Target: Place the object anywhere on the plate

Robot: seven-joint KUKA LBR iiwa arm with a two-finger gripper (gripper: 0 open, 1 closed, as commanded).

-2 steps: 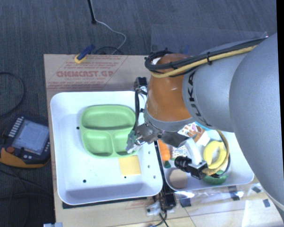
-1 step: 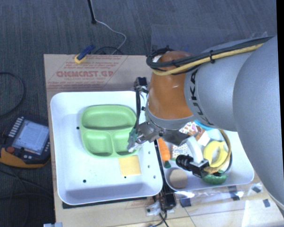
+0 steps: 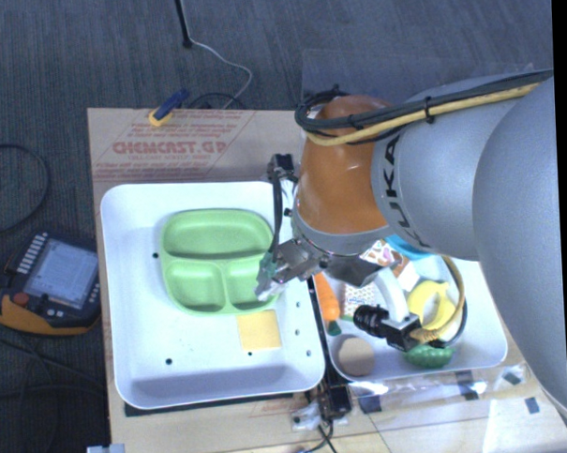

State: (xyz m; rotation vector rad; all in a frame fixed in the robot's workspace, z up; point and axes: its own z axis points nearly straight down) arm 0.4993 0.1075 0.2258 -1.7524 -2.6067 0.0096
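A light green divided plate (image 3: 214, 257) lies in the left white bin (image 3: 139, 363). Just below the plate's lower right corner, a flat yellow square (image 3: 260, 331) rests on the bin floor. My gripper (image 3: 270, 276) hangs over the plate's right edge, close to the wall between the two bins. It is small and partly blurred, and I cannot make out anything in it. The grey arm with its orange band (image 3: 343, 185) covers much of the right bin.
The right bin (image 3: 486, 353) holds an orange carrot (image 3: 326, 299), a yellow banana (image 3: 435, 303), a green item (image 3: 428, 355), a brown round item (image 3: 356, 356) and a printed packet (image 3: 383, 256). A handheld pendant (image 3: 51, 283) lies left of the bench.
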